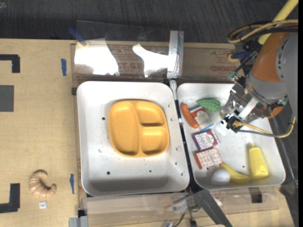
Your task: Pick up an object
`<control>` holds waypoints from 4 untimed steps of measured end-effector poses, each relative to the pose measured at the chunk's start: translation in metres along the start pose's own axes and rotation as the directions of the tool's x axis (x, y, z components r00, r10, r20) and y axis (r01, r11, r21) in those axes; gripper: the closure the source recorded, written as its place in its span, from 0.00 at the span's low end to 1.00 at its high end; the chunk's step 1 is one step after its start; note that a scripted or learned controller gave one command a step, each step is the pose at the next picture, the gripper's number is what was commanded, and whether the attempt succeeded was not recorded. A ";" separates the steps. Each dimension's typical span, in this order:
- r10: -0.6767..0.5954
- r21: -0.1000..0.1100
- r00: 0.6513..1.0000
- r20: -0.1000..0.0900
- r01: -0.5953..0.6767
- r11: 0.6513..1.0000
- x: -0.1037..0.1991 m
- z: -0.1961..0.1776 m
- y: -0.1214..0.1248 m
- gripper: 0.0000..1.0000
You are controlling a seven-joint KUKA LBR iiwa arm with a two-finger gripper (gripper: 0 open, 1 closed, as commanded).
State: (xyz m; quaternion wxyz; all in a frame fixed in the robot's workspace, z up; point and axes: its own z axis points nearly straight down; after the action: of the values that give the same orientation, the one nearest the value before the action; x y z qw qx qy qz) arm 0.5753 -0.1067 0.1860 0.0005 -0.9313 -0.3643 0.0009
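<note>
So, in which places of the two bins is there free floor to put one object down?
Left bin: bare floor rings the yellow divided plate, widest along its near edge. Right bin: one open patch between the patterned packets and the yellow bottle. Its left side and near edge, with the banana, are crowded.

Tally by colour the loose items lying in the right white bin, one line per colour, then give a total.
Yellow: 2, a plastic squeeze bottle and a toy banana
Green: 1, a leafy toy vegetable
Orange: 1, a toy carrot
White: 1, a round egg-like ball
Multicoloured printed packets: 3
Total: 8
</note>
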 end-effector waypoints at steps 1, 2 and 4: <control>-0.585 -0.005 0.811 0.000 0.585 0.811 0.015 -0.052 -0.010 1.00; -0.585 -0.004 0.811 0.000 0.585 0.811 0.014 -0.051 -0.011 0.00; -0.794 0.003 0.608 0.001 0.794 0.608 0.039 0.093 0.050 0.00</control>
State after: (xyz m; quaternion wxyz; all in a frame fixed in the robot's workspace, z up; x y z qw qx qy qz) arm 0.6376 -0.1173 0.0928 0.0016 -0.6740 -0.7388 0.0020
